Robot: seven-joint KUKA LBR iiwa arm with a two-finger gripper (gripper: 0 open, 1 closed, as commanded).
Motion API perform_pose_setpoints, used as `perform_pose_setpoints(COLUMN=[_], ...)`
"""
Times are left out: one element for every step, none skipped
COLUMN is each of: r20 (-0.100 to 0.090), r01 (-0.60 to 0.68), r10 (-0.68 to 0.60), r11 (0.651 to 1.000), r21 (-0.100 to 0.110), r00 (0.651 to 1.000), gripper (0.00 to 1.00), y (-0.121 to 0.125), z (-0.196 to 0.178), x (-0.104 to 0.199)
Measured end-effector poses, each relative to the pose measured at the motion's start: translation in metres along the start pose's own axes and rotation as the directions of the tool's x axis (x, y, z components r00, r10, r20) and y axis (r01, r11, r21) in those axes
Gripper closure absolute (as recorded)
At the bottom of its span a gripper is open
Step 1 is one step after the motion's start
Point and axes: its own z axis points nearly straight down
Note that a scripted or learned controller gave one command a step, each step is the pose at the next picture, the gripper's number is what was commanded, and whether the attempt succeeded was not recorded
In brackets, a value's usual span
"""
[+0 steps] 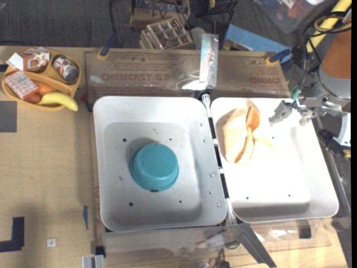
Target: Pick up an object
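An upturned teal bowl rests in the middle of the left bin. In the right bin, at its upper left, lies a crumpled tan and orange cloth. My gripper hangs over the upper right part of the right bin, to the right of the cloth and apart from it. Its two fingers stand spread, open, with nothing between them. The grey arm with its orange band comes in from the right edge.
A yellow tray with a banana, cans and boxes sits on the bench at the far left. Flat cardboard lies behind both bins. Boxes, cables and a crate crowd the floor at the back.
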Motion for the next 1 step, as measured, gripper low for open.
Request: perform_pose_setpoints(r20=[0.002], r01=[0.122], r10=[-0.122], r11=[0.993], r21=[-0.005], r00=[0.993], gripper=[0.00], y=[0.0368], z=[0.1151], x=[0.0180])
